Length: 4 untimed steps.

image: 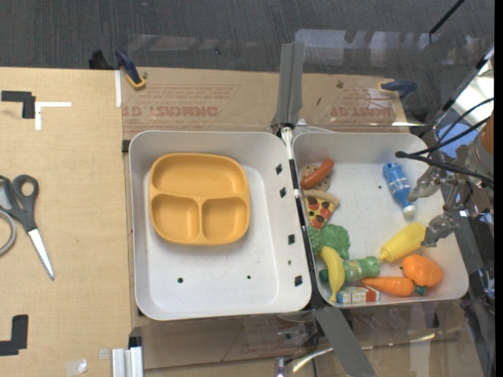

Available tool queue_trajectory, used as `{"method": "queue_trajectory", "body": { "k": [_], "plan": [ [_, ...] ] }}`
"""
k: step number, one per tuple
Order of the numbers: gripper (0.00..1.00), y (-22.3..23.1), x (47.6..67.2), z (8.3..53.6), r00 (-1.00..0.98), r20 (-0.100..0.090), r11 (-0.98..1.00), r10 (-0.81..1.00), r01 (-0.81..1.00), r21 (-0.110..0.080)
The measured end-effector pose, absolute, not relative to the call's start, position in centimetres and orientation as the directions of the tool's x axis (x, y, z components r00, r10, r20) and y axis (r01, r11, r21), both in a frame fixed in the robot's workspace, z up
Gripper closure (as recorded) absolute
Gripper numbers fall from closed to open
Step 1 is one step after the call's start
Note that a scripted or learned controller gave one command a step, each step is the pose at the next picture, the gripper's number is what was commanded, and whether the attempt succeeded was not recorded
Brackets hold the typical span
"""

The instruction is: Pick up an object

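We see the two-finger metal gripper (pixel 435 208) at the right white bin's (pixel 357 157) right edge, fingers spread, ungrasping, beside the yellow plastic squeeze bottle (pixel 402 243).

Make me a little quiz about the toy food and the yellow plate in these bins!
1. True or false: the yellow divided plate lies in the left bin.
2. Which toy lies nearest the gripper? A banana B mustard bottle C pizza slice
3. Fill in: the blue bottle lies in the ___ bin.

Key: 1 true. 2 B. 3 right.
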<state>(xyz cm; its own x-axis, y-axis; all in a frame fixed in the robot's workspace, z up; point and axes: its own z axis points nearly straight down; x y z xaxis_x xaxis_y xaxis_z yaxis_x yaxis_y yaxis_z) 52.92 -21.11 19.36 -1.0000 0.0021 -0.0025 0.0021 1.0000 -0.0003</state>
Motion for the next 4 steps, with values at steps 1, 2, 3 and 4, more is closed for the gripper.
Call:
{"method": "queue_trajectory", "body": {
  "k": [1, 2, 3, 4],
  "plan": [
    [0.0, -22.1, 58.3, 9.3, -1.0, -0.005, 1.0, -0.023, -0.023, -0.002],
    [0.0, -20.8, 54.6, 9.3, -0.987, -0.004, 0.987, 0.163, 0.163, 0.0],
    [0.0, -11.4, 59.7, 9.3, -1.0, -0.005, 1.0, 0.015, 0.015, 0.0],
    [0.0, -10.8, 53.3, 9.4, -1.0, -0.007, 1.0, -0.001, -0.001, -0.002]
  ]
}}
